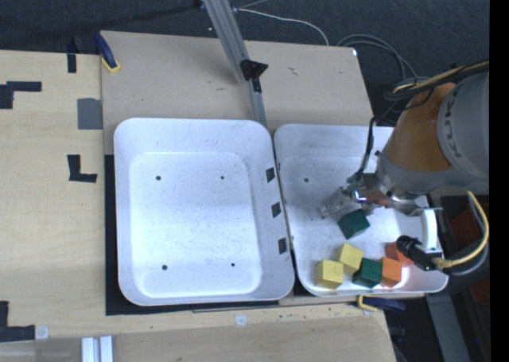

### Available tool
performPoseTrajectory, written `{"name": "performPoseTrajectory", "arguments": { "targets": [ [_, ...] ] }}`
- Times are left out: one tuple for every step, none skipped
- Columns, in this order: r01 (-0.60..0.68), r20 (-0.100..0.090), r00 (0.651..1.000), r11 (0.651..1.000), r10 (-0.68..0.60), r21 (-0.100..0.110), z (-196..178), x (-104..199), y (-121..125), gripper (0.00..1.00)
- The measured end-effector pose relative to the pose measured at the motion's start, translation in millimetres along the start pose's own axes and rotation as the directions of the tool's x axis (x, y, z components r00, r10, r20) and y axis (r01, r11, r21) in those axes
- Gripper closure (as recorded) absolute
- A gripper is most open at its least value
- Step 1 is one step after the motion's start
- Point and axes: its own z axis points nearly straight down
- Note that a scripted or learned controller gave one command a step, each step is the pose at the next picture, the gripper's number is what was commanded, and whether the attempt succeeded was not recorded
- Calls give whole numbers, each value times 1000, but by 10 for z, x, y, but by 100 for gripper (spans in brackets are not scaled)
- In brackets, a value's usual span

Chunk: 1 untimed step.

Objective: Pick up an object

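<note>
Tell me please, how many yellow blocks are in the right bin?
2. One yellow block lies near the front wall of the right bin; the other yellow block sits just behind it, beside a green block. The arm may hide more.

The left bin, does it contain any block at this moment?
No. The left bin shows a bare white floor, while the yellow blocks, green block and orange block lie in the right bin.
</note>
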Motion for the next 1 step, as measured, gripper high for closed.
{"name": "performPoseTrajectory", "arguments": {
  "targets": [
    [-2,5,1000,1000,2,-10,223,25,-254,0]
  ]
}}
